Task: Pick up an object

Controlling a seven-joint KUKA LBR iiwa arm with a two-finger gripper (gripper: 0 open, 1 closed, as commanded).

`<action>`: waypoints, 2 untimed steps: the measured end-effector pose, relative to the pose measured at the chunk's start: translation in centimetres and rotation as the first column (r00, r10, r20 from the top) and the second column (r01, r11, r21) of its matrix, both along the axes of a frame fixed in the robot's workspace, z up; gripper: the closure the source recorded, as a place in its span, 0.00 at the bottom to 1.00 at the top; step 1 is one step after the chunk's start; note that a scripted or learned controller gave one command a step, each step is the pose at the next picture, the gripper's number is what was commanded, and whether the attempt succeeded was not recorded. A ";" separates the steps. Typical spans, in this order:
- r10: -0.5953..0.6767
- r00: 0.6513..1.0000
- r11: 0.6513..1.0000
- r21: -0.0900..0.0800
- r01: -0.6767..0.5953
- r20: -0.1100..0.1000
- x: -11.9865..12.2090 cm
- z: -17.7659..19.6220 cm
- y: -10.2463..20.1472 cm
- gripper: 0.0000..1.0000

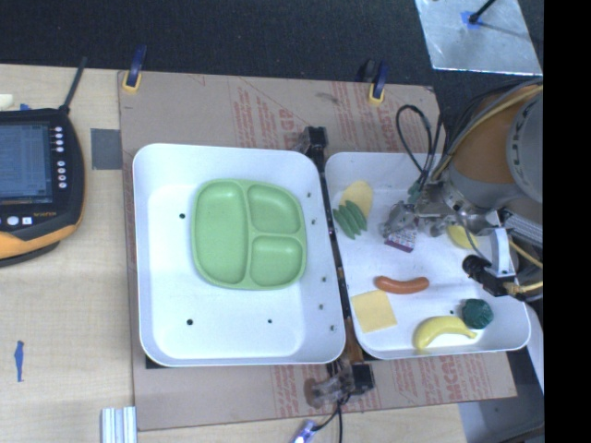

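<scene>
The right bin (pixel 369 347) holds several toy foods: a green ridged piece (pixel 351 218) beside a pale yellow piece (pixel 358 195), a red sausage (pixel 402 285), a yellow cheese square (pixel 373 311), a yellow banana (pixel 443 331), a dark green round piece (pixel 477 314) and a yellow piece (pixel 459 236) partly under the arm. My gripper (pixel 403 228) reaches in from the right and hangs low over the bin's upper middle, its tips near a small purple-marked thing. I cannot tell whether anything is between them.
A green divided plate (pixel 248 233) lies in the left bin (pixel 162 321). A teach pendant (pixel 32 183) rests at the far left of the bench. Cables (pixel 420 146) loop above the wrist. Blue clamps (pixel 373 77) hold the cardboard's far edge.
</scene>
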State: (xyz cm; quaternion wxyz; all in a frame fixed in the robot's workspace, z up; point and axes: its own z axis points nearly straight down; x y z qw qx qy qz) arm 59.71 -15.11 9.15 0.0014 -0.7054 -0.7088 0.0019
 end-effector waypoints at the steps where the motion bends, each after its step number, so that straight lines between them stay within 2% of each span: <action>1: 0.001 1.000 1.000 0.000 -0.001 -0.002 0.0 1.0 -0.1 1.00; 2: 0.000 1.000 1.000 0.002 0.000 0.002 0.2 10.1 9.8 1.00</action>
